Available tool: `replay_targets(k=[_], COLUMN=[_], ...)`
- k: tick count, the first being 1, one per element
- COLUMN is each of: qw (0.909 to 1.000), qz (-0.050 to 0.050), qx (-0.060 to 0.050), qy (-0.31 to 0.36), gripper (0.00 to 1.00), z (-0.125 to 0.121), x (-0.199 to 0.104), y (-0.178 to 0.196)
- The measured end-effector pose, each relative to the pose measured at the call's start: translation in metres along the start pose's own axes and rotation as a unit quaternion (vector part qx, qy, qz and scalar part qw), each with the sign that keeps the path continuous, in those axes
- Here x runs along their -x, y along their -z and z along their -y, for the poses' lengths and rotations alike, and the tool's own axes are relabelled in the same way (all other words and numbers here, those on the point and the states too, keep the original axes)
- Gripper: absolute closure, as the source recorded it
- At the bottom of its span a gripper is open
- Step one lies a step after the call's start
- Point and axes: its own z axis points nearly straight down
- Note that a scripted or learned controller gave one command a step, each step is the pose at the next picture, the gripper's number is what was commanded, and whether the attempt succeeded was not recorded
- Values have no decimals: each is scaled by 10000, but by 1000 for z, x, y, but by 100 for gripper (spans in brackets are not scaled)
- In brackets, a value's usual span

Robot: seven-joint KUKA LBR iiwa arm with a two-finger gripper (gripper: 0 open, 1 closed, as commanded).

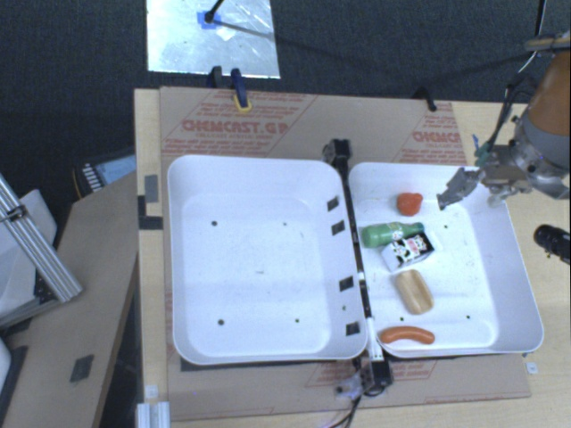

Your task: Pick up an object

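The right bin (500, 266) holds several items. A small red piece (409, 204) lies near its back, and a green bottle (391, 234) lies on its side below that. A black and white carton (408, 250) touches the bottle. A tan bun (415, 291) and an orange sausage (408, 335) lie nearer the front. My gripper (473, 193) hangs over the bin's back right part, to the right of the red piece. It is open, with nothing between its fingers.
The left bin (259, 257) sits beside the right one, with a black-clipped divider (350, 248) between them. A cardboard sheet (268, 123) lies under both bins. A foil square (212, 25) is at the back left, and metal rails (36, 248) stand at the far left.
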Motion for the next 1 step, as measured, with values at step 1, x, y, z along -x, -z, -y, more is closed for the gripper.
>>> replay_targets(k=[1], qw=[10000], qz=[29], qx=[24], qy=[-48], gripper=[0], z=[51], x=[73], y=[51])
